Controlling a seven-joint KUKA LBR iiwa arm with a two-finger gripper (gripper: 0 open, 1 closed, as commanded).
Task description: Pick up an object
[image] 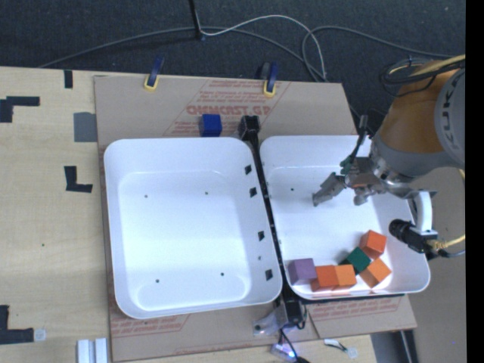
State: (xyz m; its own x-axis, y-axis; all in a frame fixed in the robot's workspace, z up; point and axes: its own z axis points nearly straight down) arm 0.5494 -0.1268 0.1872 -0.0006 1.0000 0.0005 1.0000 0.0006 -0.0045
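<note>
The table (45,225) is covered in pale wood-toned board, with a sheet of brown cardboard (219,104) laid on it beneath the two bins. Dark carpet is seen beyond the table's far edge, crossed by thin cables.

The left bin (121,225) is a shallow white tray, and its floor is bare white. The right bin (302,157) sits just beside it, the two being joined along a black strip with clips. The arm (423,119) is seen entering from the right, its orange band lying above the grey wrist, and it is held over the far-right part of the right bin.

The claw (342,190) is seen above the bin floor near the middle of the right bin, with its two fingers spread apart and nothing between them. It is kept well apart from the blocks.

The blocks are gathered in the near-right corner of the right bin. A purple block (302,269) lies leftmost, touching an orange block (327,277), which is followed by a second orange block (345,275). A green block (357,260) is seen just behind these, with an orange block (373,243) beyond it and another orange block (376,272) beside it by the bin wall.

A small blue block (211,124) rests on the cardboard behind the left bin. Two blue-and-yellow clamps (153,75) are fixed at the cardboard's far edge.
</note>
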